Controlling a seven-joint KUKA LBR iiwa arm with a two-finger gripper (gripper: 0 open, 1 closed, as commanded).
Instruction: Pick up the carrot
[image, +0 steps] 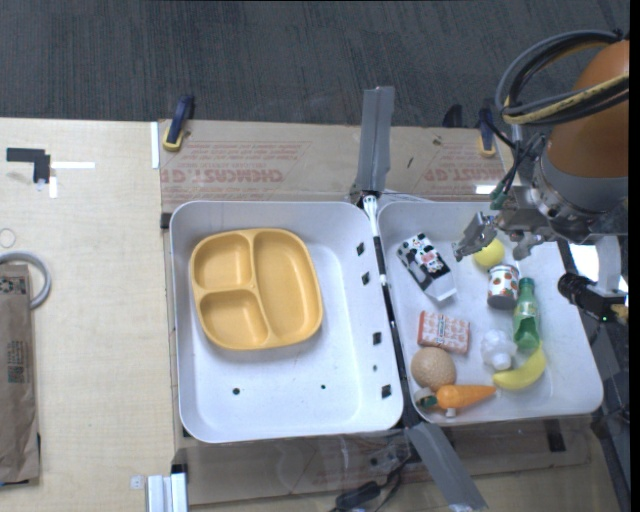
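Observation:
The carrot is orange with a green stub. It lies flat at the front edge of the right bin, next to a tan round item. My gripper hangs over the back of the same bin, far behind the carrot. Its fingers are spread open, and a small yellow fruit sits just under them. Nothing is held between the fingers.
The right bin also holds a cow-print carton, a small can, a green bottle, a banana, a white lump and an orange-pink packet. A yellow divided plate lies in the left bin.

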